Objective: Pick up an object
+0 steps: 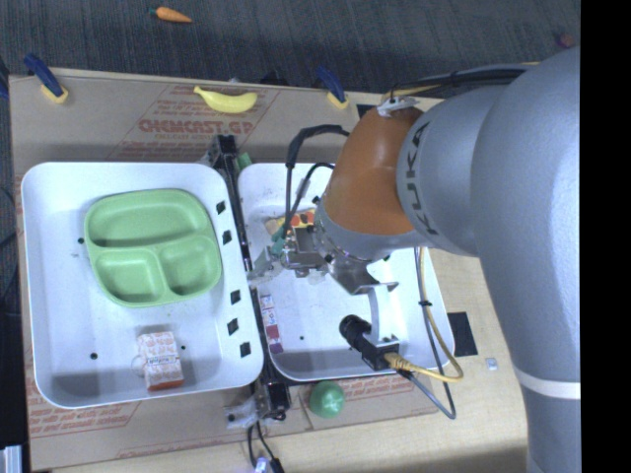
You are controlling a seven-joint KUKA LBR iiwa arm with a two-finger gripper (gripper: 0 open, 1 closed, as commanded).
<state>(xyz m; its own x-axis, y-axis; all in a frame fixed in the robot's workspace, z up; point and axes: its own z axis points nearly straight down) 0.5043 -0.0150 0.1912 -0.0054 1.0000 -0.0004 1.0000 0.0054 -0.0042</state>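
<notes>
The bench [118,427] is covered with printed cardboard. Two white bins lie on it: the left bin [39,294] touches the right bin [325,363]. A yellow banana [227,98] lies behind the left bin, and a green ball [326,399] sits just before the right bin.

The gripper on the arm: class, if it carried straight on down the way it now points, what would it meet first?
Probably the right bin's white floor: the gripper points down near that bin's left wall. Small items sit close by, so depth leaves this uncertain.
</notes>
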